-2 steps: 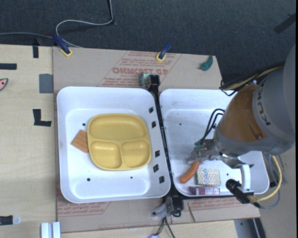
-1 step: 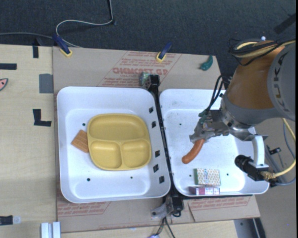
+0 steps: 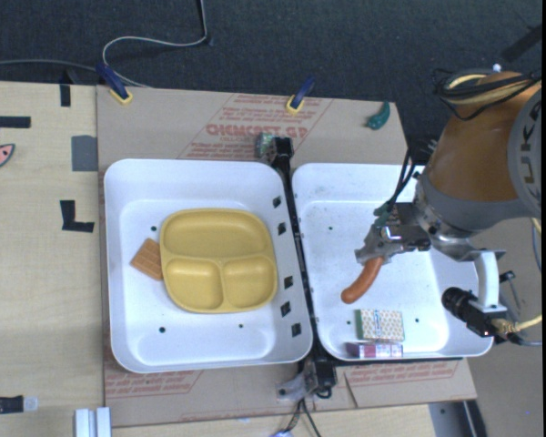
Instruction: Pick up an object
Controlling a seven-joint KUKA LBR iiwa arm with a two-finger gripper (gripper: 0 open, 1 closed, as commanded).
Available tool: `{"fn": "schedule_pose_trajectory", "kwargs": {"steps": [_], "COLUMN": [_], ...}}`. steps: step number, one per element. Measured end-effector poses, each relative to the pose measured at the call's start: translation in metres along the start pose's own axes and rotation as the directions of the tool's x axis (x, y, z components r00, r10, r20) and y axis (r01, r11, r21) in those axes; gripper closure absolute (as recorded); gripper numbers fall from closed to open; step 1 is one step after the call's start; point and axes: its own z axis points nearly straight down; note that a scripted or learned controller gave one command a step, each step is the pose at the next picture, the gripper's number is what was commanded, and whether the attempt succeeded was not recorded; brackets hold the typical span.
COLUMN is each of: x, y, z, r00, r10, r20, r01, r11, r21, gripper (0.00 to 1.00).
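Note:
An orange sausage lies aslant in the middle of the right bin. Its upper end sits between the fingers of my gripper, which is shut on it. The grey arm with its orange band comes in from the right, above the bin's right half. The sausage's lower end points towards the bin's front left. I cannot tell whether that end rests on the floor or hangs just above it.
A small patterned box and a flat dark red packet lie at the right bin's front edge. In the left bin sits a yellow divided plate, with a brown wafer under its left rim.

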Motion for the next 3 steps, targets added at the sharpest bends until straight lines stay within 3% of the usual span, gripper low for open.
{"fn": "schedule_pose_trajectory", "kwargs": {"steps": [1, 2, 3], "x": [0.015, 0.011, 0.001], "y": [0.011, 0.001, 0.028], "z": [0.006, -0.002, 0.003], "r00": [1.0, 1.0, 1.0], "r10": [0.0, -0.001, 0.001], "r20": [0.0, 0.0, 0.001], "r01": [0.0, 0.001, -0.001], "r11": [1.0, 1.0, 1.0], "r21": [0.002, 0.001, 0.001], "gripper": [1.0, 1.0, 1.0]}}
